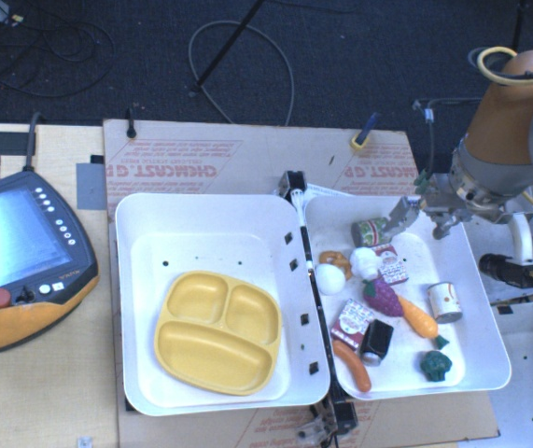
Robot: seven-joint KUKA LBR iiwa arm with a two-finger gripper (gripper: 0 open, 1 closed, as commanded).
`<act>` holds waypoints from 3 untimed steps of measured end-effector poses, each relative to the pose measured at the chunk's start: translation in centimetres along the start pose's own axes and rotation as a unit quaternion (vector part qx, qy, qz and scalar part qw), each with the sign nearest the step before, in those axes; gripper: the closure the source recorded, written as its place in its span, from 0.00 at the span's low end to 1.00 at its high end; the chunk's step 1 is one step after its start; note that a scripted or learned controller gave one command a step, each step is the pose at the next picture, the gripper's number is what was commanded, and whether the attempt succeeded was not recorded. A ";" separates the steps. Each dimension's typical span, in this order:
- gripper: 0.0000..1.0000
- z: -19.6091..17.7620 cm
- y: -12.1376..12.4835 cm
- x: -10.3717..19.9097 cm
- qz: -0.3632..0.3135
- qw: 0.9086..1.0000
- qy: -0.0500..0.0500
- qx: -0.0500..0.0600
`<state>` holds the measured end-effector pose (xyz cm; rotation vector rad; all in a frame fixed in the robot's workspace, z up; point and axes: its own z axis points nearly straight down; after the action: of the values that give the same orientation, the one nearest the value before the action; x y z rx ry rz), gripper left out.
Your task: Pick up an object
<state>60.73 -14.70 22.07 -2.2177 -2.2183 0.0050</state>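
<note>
We are looking at the gripper (pixel 427 215) hanging over the upper right part of the right bin (pixel 496 362), its two fingers spread apart and released, with nothing between them. We are judging this to be the approach step: no object is being held yet, and the arm is reaching in from the right, above the clutter. Nearest the gripper, just to its lower left, a small tin can (pixel 371 231) is lying on its side, with a white ball (pixel 365 262) and a small printed packet (pixel 394 269) just below it. Further down, a purple vegetable (pixel 384 297) is touching an orange carrot (pixel 419 317), and a second can (pixel 444 301) is standing near the bin's right wall. For the next move we are expecting the gripper to need lining up over one piece and lowering with its fingers either side of it; the crowding could make a clean grasp hard. The left bin (pixel 145 222) is carrying a yellow divided plate (pixel 217 331). On the cardboard (pixel 201 161) covering the worktop, red upside-down print is reading roughly CHEMCRZT; the packet labels are too small to read.
</note>
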 end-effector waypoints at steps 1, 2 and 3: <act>0.00 11.0 -4.1 0.9 0.000 1.000 0.002 0.006; 0.00 13.5 -3.2 3.7 0.000 1.000 -0.001 0.000; 1.00 12.4 -3.1 3.7 0.003 1.000 0.003 0.001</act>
<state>57.58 -10.96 9.66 -2.2211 -2.2087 0.0006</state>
